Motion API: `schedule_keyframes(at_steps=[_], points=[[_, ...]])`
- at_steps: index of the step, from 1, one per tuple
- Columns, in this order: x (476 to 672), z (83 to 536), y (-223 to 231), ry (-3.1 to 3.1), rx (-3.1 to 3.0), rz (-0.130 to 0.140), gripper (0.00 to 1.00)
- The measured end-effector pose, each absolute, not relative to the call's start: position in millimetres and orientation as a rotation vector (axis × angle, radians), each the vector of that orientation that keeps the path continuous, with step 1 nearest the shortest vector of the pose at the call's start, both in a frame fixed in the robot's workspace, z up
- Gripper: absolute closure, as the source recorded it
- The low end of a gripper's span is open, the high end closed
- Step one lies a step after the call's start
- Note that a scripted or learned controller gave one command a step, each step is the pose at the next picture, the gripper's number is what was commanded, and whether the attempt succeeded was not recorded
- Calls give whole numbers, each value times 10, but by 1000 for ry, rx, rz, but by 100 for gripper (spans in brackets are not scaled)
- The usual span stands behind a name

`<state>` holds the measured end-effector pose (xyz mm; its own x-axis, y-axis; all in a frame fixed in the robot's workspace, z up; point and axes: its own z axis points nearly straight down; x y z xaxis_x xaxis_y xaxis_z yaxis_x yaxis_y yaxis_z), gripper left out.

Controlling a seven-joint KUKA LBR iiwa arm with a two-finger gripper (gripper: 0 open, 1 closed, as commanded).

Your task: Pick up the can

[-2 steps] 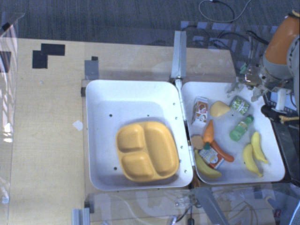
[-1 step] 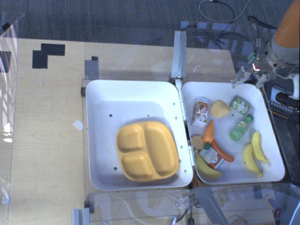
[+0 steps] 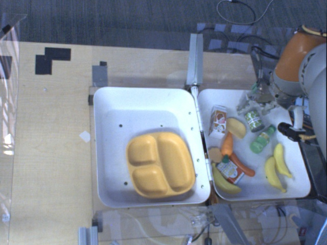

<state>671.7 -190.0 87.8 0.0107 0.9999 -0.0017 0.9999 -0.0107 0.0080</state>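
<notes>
The can [image 3: 253, 120], small with a green and white label, lies in the right bin [image 3: 301, 190] near its far side. My gripper [image 3: 257, 105] hangs just beyond and above the can, at the far edge of the bin, and its metal fingers [image 3: 244, 106] stand apart in an open spread. Nothing sits between them. The can's far end lies right beneath the fingertips; I cannot tell whether they touch it.
Around the can lie a small carton [image 3: 218, 121], a yellow lemon-like fruit [image 3: 236, 127], a green bottle [image 3: 262, 139], a carrot [image 3: 227, 144], a red packet [image 3: 235, 170] and bananas [image 3: 278, 167]. The left bin [image 3: 110, 137] holds a yellow divided tray [image 3: 161, 165].
</notes>
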Motion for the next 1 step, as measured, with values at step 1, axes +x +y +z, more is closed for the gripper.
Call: schedule_keyframes(at_steps=[1], points=[[6316, 878, -1766, 2035, 2386, 7, 0]])
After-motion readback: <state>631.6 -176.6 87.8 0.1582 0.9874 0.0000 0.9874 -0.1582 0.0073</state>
